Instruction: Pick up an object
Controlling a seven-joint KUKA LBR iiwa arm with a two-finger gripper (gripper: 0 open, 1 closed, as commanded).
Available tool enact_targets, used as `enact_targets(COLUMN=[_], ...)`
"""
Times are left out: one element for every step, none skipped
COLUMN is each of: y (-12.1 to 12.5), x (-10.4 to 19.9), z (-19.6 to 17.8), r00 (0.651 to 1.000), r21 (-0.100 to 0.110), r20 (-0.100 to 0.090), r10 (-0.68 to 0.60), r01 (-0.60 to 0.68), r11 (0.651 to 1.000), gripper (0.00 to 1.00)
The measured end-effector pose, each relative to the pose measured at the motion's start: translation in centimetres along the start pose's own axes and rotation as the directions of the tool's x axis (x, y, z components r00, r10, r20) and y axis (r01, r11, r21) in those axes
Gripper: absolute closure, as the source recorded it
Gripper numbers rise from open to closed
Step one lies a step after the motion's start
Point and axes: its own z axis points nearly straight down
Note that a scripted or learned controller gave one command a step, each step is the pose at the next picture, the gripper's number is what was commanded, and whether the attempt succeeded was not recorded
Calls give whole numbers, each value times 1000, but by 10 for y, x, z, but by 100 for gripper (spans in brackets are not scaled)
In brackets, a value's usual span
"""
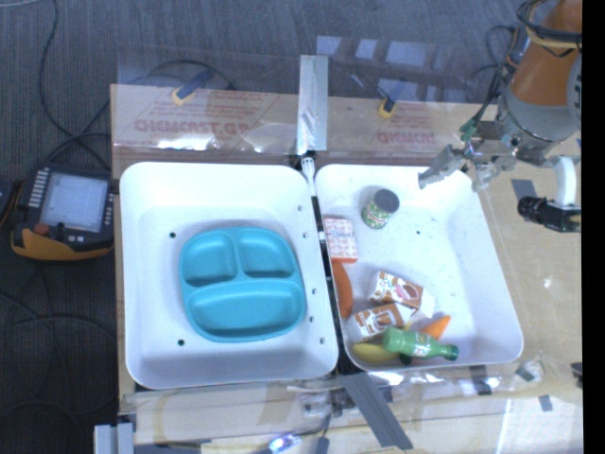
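Note:
My gripper [458,175] hangs over the back right corner of the right bin [492,253]. Its fingers are spread open with nothing between them. A small can with a green label [381,208] stands in the bin just left of and below the gripper. A red and white carton [340,237] lies against the bin's left wall, with an orange carrot [344,292] below it. Toward the front lie two brown and white snack packs [393,291], a green bottle [422,346], a yellow banana [371,353] and a small orange piece [436,326].
The left bin [151,244] holds a blue divided tray [244,282]. A teach pendant [61,211] sits on the floor to the left. Taped plastic sheeting [217,121] lies behind both bins.

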Motion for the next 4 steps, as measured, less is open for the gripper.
enact_targets(y=[32,33,29,34], x=[62,62,57,47], z=[114,113,148,148], r00=[998,998,999,958], r21=[1,0,-9,-4], r20=[2,2,6,5], r10=[-64,-64,-49,-287], r01=[64,64,49,287], r11=[998,998,999,958], gripper=[0,0,0,0])
